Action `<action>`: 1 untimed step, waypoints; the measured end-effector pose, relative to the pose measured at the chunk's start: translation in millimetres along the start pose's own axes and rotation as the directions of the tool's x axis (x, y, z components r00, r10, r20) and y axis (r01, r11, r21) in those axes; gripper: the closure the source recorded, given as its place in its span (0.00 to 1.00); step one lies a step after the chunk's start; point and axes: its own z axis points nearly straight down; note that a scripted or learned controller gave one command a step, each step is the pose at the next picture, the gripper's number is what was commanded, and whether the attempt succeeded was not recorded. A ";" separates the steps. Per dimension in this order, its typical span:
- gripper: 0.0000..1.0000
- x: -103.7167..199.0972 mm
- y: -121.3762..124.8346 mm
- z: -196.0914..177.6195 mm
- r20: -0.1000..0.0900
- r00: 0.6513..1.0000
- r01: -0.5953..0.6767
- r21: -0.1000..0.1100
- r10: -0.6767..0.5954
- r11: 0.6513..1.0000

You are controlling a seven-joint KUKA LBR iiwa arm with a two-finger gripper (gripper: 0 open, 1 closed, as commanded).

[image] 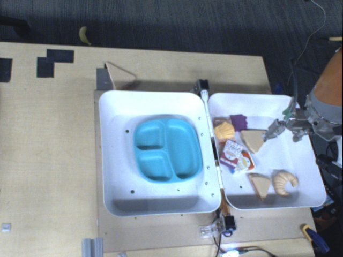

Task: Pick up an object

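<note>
Bread wedge (252,140) sits just left of the gripper (272,131), near touching, point aimed left. Gripper fingers look narrowly parted, nothing between them. Croissant (284,181) lies below it.

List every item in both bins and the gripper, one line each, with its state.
blue divided tray: lying flat in the left bin.
croissant: lying loose in the right bin.
lower bread wedge: lying beside the croissant.
upper bread wedge: lying just left of the gripper.
snack packet: lying flat.
purple piece: lying near the bin's back.
gripper: low over the right bin, holding nothing visible.
</note>
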 end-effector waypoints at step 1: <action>0.00 32.1 -10.7 103.2 0.002 1.000 -0.003 -0.010 0.003 1.000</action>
